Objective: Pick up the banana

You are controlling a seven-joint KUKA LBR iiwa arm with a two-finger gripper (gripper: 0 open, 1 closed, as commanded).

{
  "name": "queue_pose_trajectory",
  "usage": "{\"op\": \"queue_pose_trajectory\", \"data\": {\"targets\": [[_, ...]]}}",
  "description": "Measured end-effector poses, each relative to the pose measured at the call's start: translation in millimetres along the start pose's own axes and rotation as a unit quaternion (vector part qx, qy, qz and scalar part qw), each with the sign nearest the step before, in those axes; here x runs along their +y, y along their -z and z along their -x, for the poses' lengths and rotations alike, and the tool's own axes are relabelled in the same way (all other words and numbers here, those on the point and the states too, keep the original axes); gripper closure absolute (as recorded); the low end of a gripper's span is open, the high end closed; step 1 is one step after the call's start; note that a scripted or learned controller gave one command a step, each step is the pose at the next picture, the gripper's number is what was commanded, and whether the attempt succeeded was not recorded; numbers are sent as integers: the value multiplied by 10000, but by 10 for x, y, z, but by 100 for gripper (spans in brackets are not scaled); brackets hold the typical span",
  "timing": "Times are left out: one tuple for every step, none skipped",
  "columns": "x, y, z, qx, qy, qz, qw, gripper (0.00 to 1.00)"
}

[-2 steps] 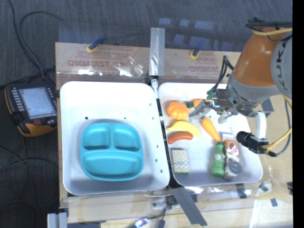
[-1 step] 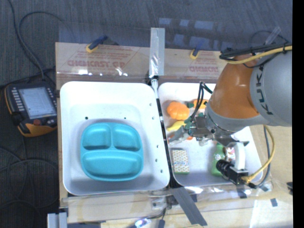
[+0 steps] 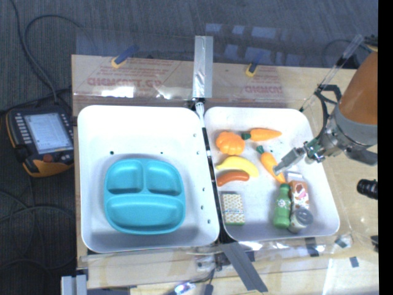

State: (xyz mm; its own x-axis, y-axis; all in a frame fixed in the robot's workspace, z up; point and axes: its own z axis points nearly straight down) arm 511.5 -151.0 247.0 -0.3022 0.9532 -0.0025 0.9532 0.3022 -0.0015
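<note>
Lying in the right bin (image 3: 319, 165), the banana (image 3: 237, 163) looks light, rigid, slick; grip its middle. Gripper (image 3: 284, 163) closure: cannot tell.

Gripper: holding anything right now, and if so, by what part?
Nothing is held. The gripper hangs over the right bin near a carrot, with no item seen between its fingers. The banana lies untouched to its left.
</note>
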Motion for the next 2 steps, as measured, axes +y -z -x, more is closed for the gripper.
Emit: {"op": "queue_pose_trajectory", "data": {"targets": [[13,-159,-958,24,600,-1,9982,0],[264,-108,-313,5,1427,9,9898,0]]}}
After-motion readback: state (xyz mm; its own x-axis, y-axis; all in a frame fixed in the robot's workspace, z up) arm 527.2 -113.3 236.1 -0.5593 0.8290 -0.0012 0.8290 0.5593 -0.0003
